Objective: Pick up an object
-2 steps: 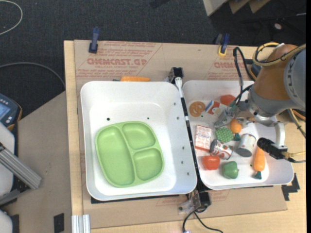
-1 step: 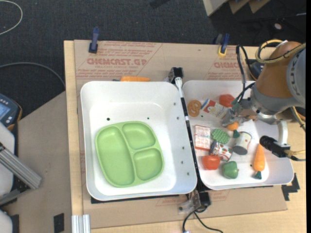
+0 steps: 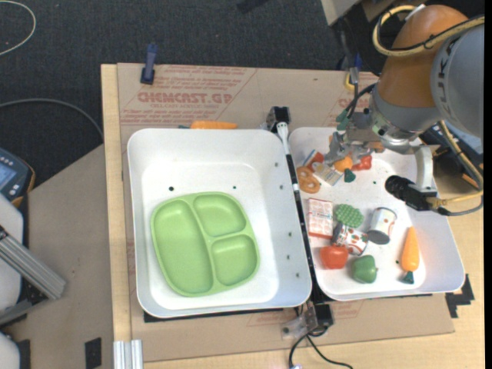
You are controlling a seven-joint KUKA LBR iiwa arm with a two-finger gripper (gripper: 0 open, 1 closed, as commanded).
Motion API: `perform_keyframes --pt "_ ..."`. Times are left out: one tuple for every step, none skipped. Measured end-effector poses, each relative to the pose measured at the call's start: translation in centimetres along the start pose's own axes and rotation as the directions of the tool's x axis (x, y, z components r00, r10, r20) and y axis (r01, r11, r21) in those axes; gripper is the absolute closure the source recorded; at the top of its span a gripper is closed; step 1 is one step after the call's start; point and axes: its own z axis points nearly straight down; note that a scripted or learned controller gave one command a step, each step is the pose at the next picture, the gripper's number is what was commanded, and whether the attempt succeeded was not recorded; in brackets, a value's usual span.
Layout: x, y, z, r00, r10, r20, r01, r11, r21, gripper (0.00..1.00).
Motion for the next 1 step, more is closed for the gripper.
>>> perform_keyframes --pt "8.99 -2.82 -3.87 1.000 0.000 -0.001 0.000 1.000 0.008 1.00"
